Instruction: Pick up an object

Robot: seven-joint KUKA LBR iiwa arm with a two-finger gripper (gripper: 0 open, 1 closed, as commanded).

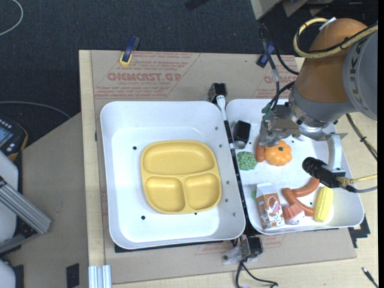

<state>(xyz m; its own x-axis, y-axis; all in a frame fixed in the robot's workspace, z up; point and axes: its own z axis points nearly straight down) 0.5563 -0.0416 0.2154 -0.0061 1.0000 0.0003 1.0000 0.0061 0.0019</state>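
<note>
Dark carpet surrounds the cardboard-covered worktop [180,71]. Far left of the fingers, the left bin [120,161] holds a yellow divided plate [180,176]. A green toy [246,159] lies just left of the fingers [271,141], which hang in the right bin [348,212] directly over an orange pumpkin [278,154], touching it; open or closed, I cannot tell. Below-right lie a sausage [300,192] and corn [324,203].

Grey arm [360,77] with an orange band [327,59] and yellow cable [309,29].
</note>
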